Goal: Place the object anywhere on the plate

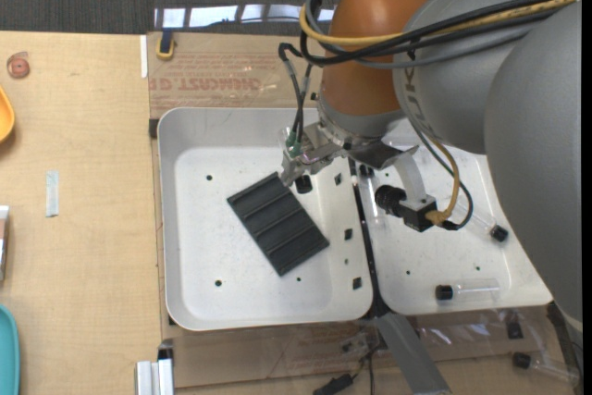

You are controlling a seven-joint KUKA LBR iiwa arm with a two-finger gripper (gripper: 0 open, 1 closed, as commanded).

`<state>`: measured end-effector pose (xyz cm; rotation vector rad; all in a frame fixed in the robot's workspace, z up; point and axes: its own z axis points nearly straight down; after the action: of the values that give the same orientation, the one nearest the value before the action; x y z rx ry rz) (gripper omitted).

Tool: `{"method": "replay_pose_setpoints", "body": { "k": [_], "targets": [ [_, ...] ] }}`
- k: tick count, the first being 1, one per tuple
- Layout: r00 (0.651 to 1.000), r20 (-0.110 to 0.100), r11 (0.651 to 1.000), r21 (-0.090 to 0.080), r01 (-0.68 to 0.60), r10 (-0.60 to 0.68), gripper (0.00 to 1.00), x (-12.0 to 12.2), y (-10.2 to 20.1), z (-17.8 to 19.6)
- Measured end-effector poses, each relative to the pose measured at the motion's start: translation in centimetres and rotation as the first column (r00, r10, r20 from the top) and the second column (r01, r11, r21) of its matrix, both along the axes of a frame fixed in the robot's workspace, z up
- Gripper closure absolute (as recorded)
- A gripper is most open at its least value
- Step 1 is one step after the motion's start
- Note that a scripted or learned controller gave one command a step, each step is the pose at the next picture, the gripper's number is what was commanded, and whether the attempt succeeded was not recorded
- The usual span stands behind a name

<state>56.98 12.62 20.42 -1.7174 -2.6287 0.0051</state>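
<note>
While the gripper [302, 169], finger state indiscernible, hovers at the left bin's [185, 291] back edge, a black ribbed plate [277, 224] lies mid-bin.

— Where, relative to the left shallow white bin [185, 291]?
— Inside it, near the centre: flat dark grey ribbed rectangular plate [277, 224], lying askew.
— And the two-finger gripper [301, 171]?
— Just above that plate's upper corner, under the orange-banded grey arm [370, 51].

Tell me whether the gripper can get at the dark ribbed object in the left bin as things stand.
Probably yes. The gripper hangs just above the upper corner of the dark ribbed object, which lies flat and alone on the left bin floor.
</note>
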Motion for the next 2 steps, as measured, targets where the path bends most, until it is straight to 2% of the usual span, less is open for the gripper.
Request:
{"method": "replay_pose_setpoints", "body": {
  "k": [1, 2],
  "targets": [
    [0.904, 0.004, 0.904, 0.0, -0.427, 0.427, 1.0, 1.7, 8.8, 2.4],
    [0.998, 0.0, 0.998, -0.001, -0.068, 0.068, 1.0, 2.2, 9.5, -7.0]
  ]
}}
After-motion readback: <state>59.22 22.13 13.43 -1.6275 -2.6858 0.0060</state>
